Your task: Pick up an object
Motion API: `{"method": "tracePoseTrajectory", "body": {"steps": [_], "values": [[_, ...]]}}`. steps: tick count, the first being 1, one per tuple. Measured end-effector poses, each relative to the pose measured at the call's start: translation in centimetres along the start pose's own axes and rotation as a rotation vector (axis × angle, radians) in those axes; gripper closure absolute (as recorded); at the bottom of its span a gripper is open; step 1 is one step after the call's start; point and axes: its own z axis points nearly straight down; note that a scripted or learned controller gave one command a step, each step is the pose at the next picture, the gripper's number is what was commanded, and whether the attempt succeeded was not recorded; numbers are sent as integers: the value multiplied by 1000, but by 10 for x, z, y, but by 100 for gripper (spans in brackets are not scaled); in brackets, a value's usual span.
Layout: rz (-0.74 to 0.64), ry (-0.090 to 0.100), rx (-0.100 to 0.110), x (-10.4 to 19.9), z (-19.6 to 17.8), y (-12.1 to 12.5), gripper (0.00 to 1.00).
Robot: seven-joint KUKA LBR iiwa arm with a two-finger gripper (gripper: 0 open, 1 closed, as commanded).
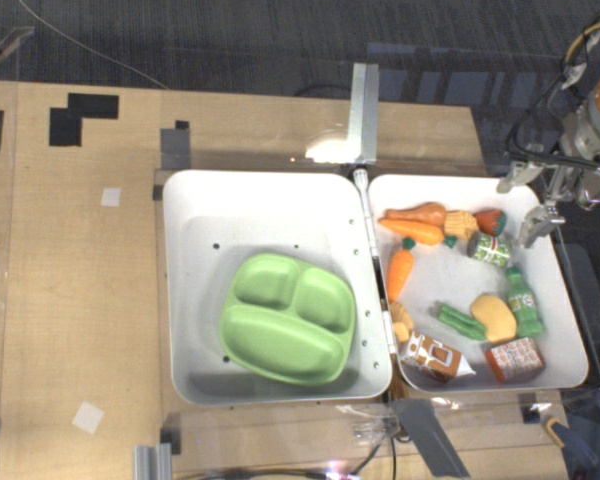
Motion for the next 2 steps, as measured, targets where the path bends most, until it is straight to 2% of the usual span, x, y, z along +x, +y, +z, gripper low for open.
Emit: {"method": "tracePoseTrajectory", "body": {"steps": [1, 2], "values": [[-137, 11, -5, 43, 139, -17, 0], [-151, -8, 3, 76, 186, 1, 0]]}}
